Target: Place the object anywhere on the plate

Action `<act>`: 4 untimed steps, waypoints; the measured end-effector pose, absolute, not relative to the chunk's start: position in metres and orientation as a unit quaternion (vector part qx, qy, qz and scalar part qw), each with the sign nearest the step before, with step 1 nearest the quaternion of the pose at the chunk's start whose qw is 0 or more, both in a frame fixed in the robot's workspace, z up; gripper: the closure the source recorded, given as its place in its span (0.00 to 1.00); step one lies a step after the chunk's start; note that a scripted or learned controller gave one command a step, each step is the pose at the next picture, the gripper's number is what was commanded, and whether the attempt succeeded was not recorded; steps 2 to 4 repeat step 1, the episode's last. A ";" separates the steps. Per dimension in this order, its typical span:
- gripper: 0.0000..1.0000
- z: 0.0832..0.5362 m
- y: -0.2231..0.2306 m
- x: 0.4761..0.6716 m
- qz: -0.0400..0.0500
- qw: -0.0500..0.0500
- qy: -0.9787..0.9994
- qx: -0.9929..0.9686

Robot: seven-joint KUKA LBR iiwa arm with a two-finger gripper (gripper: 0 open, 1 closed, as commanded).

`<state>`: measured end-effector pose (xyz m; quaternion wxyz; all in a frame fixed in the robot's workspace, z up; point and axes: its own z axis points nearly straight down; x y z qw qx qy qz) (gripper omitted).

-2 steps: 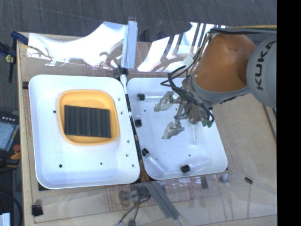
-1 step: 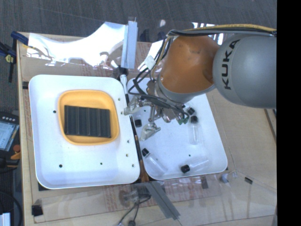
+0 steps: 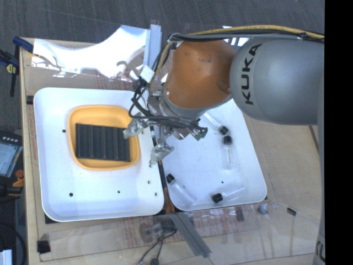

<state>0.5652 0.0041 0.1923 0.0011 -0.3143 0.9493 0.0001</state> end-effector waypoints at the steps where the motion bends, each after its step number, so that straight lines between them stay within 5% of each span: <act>1: 0.00 0.193 -0.030 0.574 0.000 0.001 0.940 -0.341; 4: 0.00 0.193 -0.030 0.574 0.000 0.001 0.940 -0.341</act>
